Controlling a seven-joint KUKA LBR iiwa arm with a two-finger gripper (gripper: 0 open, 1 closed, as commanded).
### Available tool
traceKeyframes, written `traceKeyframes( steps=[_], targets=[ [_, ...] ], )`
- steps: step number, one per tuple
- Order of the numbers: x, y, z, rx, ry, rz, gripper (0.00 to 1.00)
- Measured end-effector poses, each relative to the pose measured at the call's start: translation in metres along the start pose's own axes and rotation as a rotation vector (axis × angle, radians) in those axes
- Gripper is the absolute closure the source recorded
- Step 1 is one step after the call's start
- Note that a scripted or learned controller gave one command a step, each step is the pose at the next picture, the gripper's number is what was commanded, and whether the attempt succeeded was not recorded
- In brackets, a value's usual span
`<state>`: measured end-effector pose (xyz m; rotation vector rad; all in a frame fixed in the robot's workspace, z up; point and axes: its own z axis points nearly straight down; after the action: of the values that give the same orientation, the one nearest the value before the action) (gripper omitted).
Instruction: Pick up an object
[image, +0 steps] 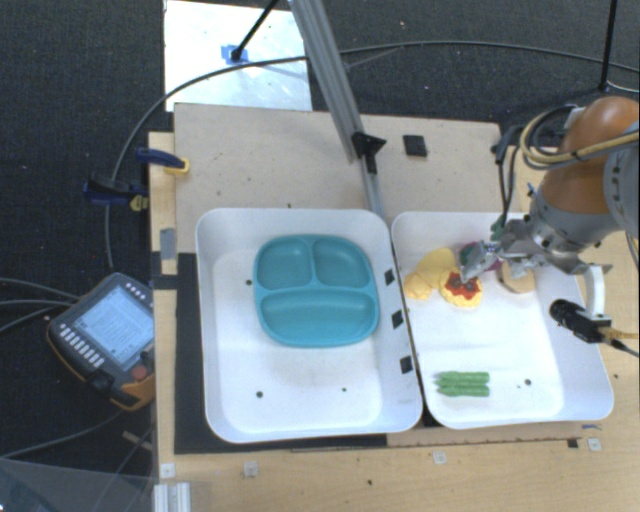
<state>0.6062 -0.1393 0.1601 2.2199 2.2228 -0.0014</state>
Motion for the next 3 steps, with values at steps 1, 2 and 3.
traceKeyframes(
  steps=[1,2,3],
  targets=[
    [0.000,0.010,0.045,-0.002,0.000,-0.003,0.00],
    [0.000,0.012,0.075,-0.004,-0.001,-0.001,0.00],
    [0.000,0.013,0.062,-0.009,0.000,0.000,1.00]
  ],
)
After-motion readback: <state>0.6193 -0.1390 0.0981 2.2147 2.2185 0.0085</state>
